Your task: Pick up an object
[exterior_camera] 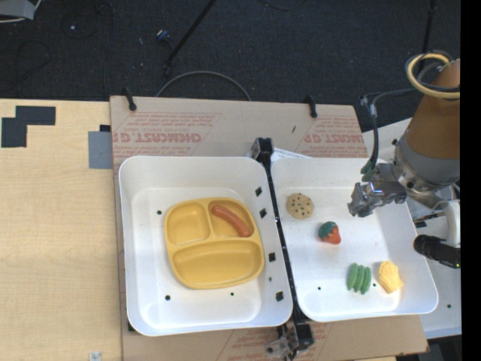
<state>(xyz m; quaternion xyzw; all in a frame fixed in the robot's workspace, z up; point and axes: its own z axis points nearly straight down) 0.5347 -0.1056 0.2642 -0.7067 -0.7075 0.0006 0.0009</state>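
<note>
In the right bin [316, 307] lie a round cookie [300, 205], a red strawberry with a green top [329, 233], a green pea pod [359, 278] and a yellow piece of food [389, 277]. My gripper [361, 201] hangs above the right bin's upper right part, to the right of the cookie and above the strawberry. Nothing shows between its fingers. The left bin [143, 201] bears a yellow divided plate [210, 262] with a sausage [231, 219] in its upper right compartment.
A black divider clip [263, 150] sits where the two bins meet at the back. Cardboard [195, 130] lies under both bins. The wooden bench [52, 239] stretches to the left.
</note>
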